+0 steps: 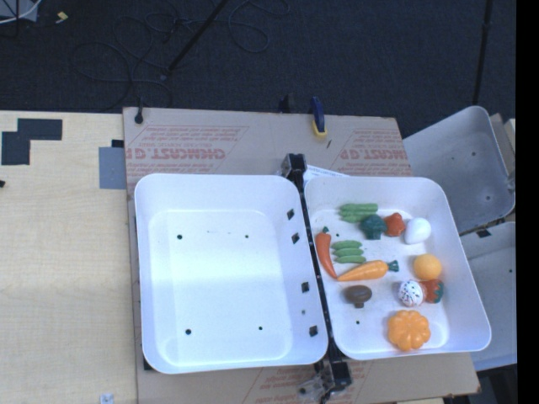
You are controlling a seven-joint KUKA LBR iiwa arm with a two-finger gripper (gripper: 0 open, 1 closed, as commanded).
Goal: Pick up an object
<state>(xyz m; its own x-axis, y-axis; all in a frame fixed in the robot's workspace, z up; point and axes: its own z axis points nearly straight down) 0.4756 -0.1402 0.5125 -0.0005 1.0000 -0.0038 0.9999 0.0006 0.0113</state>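
Note:
The right white bin point(459, 225) holds several toy foods. At its back lie a green pea pod point(359, 211), a dark green broccoli point(372, 225), a red tomato-like piece point(394, 224) and a white egg point(417, 230). In the middle are a second green pod point(348, 251), a red-orange chili point(324, 253), an orange carrot point(365, 270) and an orange fruit point(427, 267). Toward the front sit a brown mushroom point(358, 294), a speckled white ball point(410, 292), a red strawberry point(433, 290) and an orange pumpkin point(408, 330).
The left white bin point(152, 251) stands against the right one, joined by a black divider point(305, 251). Both rest on a cardboard sheet point(219, 146) on a wooden bench point(59, 259). A grey metal plate point(459, 167) rises at the right.

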